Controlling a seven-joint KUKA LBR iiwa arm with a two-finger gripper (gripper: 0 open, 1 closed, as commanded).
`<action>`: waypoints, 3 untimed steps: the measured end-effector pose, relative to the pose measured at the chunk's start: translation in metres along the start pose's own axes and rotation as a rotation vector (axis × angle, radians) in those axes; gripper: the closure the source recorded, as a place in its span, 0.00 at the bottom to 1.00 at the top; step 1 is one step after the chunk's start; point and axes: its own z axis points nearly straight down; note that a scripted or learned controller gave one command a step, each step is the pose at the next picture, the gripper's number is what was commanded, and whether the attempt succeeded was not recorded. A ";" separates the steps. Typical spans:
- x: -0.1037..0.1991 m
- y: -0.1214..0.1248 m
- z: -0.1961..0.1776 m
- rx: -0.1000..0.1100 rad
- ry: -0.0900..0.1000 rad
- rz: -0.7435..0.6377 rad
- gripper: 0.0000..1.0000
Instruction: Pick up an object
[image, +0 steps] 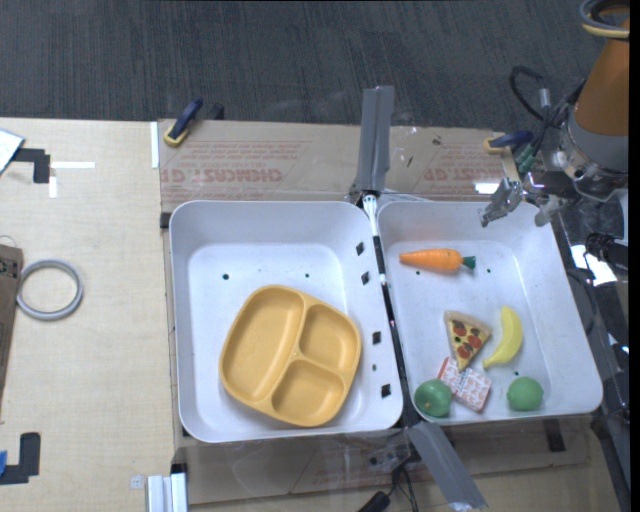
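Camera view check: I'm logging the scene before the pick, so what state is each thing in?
Hand: above the right bin's far edge, holding nothing.
Carrot: lying in the right bin.
Banana: lying beside the pizza slice.
Yellow plate: right side up in the left bin.

Bench (90, 400): pale wood.
Bins: left bin (200, 300) and right bin (560, 300) touching.
Tape roll (47, 289): left of the left bin.
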 end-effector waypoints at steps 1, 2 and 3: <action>-0.043 -0.046 0.082 0.000 0.000 -0.035 0.00; -0.055 -0.100 0.149 0.002 0.012 0.039 0.00; -0.057 -0.100 0.139 0.000 0.006 0.043 1.00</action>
